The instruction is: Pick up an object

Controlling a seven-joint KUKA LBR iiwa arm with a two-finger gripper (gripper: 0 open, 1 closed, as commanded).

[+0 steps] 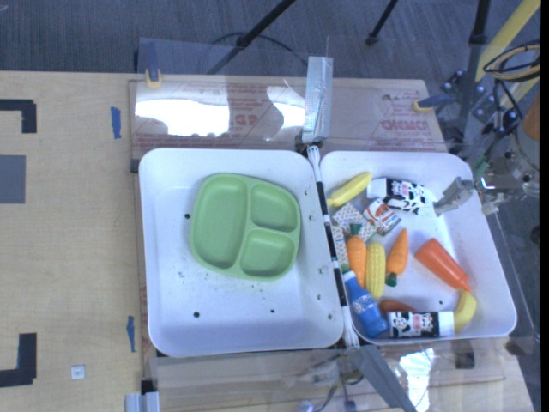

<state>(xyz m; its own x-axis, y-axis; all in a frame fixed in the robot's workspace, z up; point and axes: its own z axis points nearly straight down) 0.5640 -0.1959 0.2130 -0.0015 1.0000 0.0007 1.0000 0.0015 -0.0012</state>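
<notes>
A green divided plate [246,226] lies in the left bin [163,316]. The right bin [502,303] holds toy food: corn [376,267], carrots [442,264], a banana [349,190]. The gripper [455,197] hangs over its far right edge, grasping nothing; its opening is unclear.

toy foods [375,264] heaped in right bin [493,256]

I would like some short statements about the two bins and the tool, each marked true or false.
1. The green plate lies in the left bin. True.
2. The green plate has two compartments. False: it has three.
3. The tool is at the right bin's far right edge. True.
4. The corn cob lies on the green plate. False: it lies in the right bin, beside a small carrot.
5. The blue bottle lies in the right bin. True.
</notes>
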